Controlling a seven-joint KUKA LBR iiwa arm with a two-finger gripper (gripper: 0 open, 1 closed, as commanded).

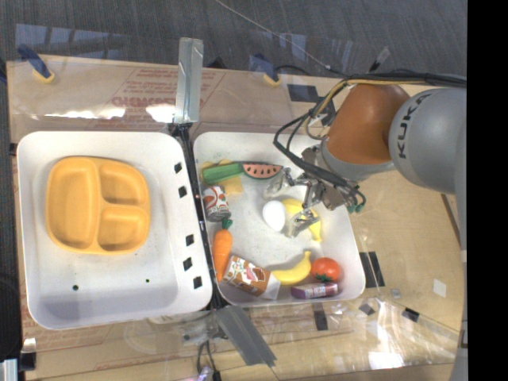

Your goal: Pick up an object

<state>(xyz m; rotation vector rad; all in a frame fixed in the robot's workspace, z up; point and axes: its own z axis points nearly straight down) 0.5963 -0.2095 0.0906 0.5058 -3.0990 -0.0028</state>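
My gripper (291, 203) hangs low over the middle of the right bin (343, 182), its fingers spread open. One fingertip (279, 183) is near the watermelon slice (261, 169); the other (301, 222) is beside a yellow fruit (315, 228). A white egg (274, 214) lies just left of the gripper, and part of a yellow piece (292, 205) shows between the fingers. Whether the fingers touch it I cannot tell. Nothing is lifted.
The right bin also holds a green vegetable (221, 171), a small can (216, 202), a carrot (222, 250), a snack carton (247, 276), a banana (292, 270), a tomato (326, 269) and a purple item (314, 291). A yellow divided plate (97, 204) lies in the left bin (48, 292).
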